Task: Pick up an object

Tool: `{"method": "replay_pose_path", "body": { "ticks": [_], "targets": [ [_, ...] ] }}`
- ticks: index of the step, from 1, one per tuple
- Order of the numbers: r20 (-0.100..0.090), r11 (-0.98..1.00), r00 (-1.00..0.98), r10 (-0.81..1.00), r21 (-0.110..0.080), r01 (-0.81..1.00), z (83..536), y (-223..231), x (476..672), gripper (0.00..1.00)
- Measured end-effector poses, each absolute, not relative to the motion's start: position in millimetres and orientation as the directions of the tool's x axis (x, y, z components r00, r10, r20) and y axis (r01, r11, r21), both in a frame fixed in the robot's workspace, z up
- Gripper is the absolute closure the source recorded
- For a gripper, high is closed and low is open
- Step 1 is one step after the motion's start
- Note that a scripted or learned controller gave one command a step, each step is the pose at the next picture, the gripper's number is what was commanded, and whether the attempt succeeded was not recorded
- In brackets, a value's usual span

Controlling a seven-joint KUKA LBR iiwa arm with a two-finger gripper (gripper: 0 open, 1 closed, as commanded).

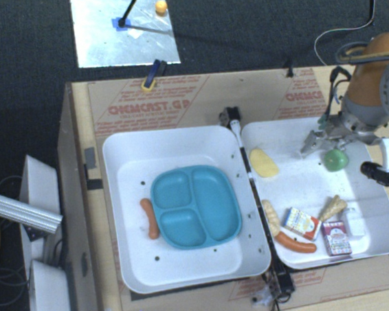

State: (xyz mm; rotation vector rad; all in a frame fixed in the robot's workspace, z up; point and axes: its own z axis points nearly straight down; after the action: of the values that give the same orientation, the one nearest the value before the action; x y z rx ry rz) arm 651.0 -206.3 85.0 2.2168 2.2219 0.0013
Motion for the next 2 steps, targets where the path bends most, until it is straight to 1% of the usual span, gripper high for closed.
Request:
{"method": "replay_pose_path", "body": {
  "ticks": [1, 2],
  "targets": [
    [-0.002, 0.002, -0.002, 1.0, 0.003, 1.0, 85.1, -206.5, 633.7, 0.0],
    [-0.002, 0.001, -0.001, 1.0, 0.002, 1.0, 84.8, -206.7, 611.4, 0.0]
  ]
}}
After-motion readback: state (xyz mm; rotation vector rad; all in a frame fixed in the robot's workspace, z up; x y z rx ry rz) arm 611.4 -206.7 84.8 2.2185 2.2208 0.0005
